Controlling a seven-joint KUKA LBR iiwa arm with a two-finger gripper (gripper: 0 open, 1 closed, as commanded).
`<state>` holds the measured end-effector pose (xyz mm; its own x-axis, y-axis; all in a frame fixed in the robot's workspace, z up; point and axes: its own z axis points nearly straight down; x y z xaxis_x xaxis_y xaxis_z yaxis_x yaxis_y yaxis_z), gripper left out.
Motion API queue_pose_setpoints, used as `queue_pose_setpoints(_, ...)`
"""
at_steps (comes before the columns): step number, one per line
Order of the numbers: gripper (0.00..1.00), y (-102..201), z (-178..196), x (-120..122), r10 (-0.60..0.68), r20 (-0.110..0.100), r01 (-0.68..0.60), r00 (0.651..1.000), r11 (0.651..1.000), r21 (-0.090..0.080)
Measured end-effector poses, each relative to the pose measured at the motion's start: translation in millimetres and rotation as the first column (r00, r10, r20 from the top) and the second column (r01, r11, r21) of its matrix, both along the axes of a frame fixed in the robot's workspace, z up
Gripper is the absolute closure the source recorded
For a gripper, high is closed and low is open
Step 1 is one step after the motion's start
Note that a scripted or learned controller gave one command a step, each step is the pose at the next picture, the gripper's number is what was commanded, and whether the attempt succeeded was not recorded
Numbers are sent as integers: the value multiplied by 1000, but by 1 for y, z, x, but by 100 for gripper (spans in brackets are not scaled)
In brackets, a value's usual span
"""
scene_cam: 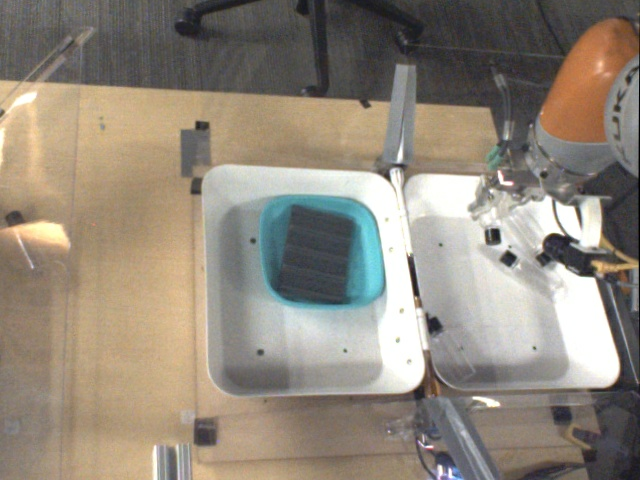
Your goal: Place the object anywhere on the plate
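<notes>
Broadly, most of the camera view is taken up by a pale wooden table (100, 318), beyond which a strip of dark grey carpeted floor (100, 8) is seen with the black star-shaped base of an office chair (310, 13) standing on it. Two shallow white plastic bins are set side by side on the table, touching along their inner edges. The left white bin (300, 363) is occupied by a turquoise, rounded-square plate (270, 238), which is placed in the far half of the bin, nearer the inner wall than the outer one. A dark grey, ribbed rectangular block (318, 255) is laid flat on the plate, roughly at its middle and turned a little off square, so the task's thing is found already resting on the plate. The right white bin (500, 353) is reached into from the right by the grey arm with its orange band (598, 68), which is held over the bin's far right corner. The two-finger gripper (500, 247) is hung over the far left part of that bin, close to the wall shared with the left bin and well apart from the block. Its small dark-tipped fingers (492, 235) are spread with a clear gap between them, and nothing is gripped there. A narrow grey metal post (401, 113) is fixed at the far end of the seam between the bins.
</notes>
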<state>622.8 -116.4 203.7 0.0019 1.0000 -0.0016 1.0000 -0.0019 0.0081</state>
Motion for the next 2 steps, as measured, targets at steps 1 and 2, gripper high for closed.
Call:
queue_pose_setpoints(1,100,92,-9,-51,161,-4,-161,987,987,2)
queue_pose_setpoints(2,0,92,-9,-51,160,-4,-160,987,987,2)
